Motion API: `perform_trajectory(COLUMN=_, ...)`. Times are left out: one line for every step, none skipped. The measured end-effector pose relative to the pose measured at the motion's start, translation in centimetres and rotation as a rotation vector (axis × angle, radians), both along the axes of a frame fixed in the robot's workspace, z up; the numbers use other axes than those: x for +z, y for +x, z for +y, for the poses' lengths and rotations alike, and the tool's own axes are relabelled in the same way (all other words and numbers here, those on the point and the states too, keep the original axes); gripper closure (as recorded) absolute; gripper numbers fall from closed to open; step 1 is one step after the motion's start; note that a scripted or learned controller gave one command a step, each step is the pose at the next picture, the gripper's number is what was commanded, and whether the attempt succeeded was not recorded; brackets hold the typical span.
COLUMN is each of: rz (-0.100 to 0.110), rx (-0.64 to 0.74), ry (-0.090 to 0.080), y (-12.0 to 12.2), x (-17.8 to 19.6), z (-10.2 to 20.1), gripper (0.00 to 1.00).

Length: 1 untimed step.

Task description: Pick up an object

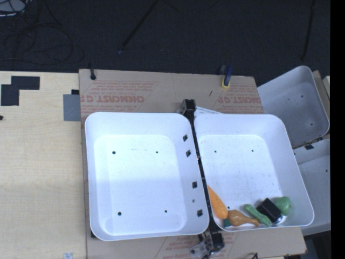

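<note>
You've got the objs bunched in the right bin [237, 124] at its near edge: orange carrot-like piece [216, 202], tan item [240, 217], green pieces [280, 203] w/ a black block [268, 209] between; gripper state: can't tell.

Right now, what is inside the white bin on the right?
The right bin holds a small pile at its near edge: an orange carrot-shaped toy, a green thing, and a black block lying on other green pieces. Whatever is beneath the pile is covered.
</note>
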<state>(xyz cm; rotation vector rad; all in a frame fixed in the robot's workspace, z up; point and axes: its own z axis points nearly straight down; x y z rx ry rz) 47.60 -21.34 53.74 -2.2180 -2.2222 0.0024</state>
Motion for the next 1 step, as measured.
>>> perform_trajectory(rz=0.003, rx=-0.002, ry=0.001, y=0.01, x=-2.84, z=0.06, gripper=1.0)
